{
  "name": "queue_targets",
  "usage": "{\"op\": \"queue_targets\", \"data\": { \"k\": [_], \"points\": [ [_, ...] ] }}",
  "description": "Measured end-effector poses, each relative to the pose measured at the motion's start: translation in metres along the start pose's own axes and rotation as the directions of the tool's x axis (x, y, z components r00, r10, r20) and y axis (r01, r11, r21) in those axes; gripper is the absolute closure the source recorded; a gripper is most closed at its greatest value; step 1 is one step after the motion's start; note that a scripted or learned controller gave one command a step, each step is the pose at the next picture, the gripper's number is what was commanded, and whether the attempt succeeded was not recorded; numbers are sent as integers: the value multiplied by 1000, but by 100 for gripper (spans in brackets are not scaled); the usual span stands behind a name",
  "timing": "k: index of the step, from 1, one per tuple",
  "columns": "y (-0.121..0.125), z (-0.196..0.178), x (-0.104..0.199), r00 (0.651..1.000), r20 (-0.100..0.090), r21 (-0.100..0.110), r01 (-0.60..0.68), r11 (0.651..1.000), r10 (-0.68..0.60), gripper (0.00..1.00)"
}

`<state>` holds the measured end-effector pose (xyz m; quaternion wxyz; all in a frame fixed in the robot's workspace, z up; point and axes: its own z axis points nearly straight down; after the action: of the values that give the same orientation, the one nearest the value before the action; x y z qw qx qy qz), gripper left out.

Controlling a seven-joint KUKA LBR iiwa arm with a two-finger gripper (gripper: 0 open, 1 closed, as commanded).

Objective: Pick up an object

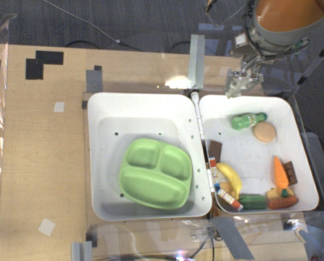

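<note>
The jaws (241,83) hang above the far rim of the right bin (300,125), with nothing visibly between them; how far open they stand I cannot tell. This looks like the approach step, no pick begun. Nearest below them lies a green bottle (248,120), with a tan bun (264,131) touching it just beyond. Further off are a carrot (280,173), a banana (230,178) and more toys along the near rim. Next the jaws must choose one, centre over it and descend. The green plate (155,172) sits in the left bin (105,140), well apart from them
</note>
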<state>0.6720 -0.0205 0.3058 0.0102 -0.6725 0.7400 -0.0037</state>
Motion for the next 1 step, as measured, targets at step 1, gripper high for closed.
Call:
{"op": "queue_targets", "data": {
  "k": [1],
  "points": [
    [-2, -13, -2, 1000, 5, 8, -3, 1000, 3, 100]
  ]
}}
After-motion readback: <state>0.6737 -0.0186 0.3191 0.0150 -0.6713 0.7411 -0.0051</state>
